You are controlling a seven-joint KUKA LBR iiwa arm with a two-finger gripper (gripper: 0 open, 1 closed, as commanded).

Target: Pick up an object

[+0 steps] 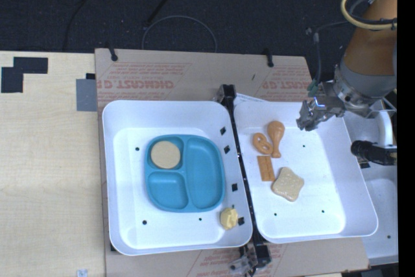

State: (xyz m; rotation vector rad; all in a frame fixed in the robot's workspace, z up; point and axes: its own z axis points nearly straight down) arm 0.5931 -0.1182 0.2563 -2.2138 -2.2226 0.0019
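Observation:
My gripper hangs over the far edge of the right bin, up and to the right of the food items. Nothing shows between its fingers. In the right bin lie an orange drumstick, a small orange pretzel, a flat orange strip and a tan slice of bread. The left bin holds a blue divided plate with a round tan cookie in its upper left compartment. A small yellow lump lies at that bin's near right corner.
A black divider runs between the two bins. The bins rest on a cardboard sheet on a pale wooden bench. Bare white floor spans the right half of the right bin.

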